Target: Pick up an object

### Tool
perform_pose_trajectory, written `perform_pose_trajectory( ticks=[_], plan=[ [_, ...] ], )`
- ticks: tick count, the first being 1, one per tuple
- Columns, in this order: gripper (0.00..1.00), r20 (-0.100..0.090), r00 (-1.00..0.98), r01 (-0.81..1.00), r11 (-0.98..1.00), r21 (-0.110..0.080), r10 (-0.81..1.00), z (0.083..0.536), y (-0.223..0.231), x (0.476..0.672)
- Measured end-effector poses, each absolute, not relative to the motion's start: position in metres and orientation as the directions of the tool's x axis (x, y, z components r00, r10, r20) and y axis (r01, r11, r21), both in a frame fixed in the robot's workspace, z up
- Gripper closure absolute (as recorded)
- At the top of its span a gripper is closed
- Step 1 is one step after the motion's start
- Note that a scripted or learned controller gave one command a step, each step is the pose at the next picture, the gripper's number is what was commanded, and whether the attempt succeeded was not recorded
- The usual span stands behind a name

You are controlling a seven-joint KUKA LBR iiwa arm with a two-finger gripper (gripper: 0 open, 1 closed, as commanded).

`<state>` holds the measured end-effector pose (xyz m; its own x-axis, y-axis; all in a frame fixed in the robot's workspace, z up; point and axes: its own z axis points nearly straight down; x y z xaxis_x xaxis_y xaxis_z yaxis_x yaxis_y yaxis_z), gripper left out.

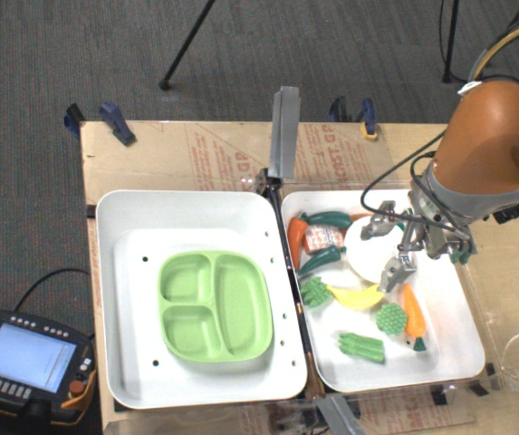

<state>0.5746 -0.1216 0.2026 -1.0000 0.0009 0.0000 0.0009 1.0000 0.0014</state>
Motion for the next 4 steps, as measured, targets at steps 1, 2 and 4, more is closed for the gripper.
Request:
perform_pose_trajectory(
  ticks=[1, 2, 4],
  plan=[
    [0.0, 0.009, -0.998, -0.067, 0.998, 0.005, -0.067, 0.095, -0.165, 0.522],
    [1.0, -0.002, -0.997, -0.076, 0.997, 0.002, -0.076, 0.11, -0.163, 0.527],
    [0.0, 0.002, -0.999, 0.036, 0.999, 0.002, 0.036, 0.087, -0.167, 0.507]
  ],
)
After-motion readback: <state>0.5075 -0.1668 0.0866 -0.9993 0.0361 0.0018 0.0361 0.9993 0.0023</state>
